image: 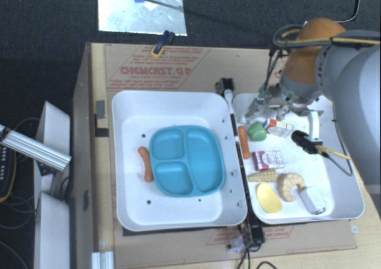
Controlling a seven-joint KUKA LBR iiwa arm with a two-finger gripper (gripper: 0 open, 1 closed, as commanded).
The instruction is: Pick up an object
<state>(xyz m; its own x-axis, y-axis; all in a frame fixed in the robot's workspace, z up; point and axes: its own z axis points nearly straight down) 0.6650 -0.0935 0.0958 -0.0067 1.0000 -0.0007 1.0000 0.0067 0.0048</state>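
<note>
Gripper down low in the right bin, at its far left corner, and whether it's open or closed, I can't tell. Green object sits just beside it, a touch nearer the counter's front edge. That looks like the likeliest pick.
</note>
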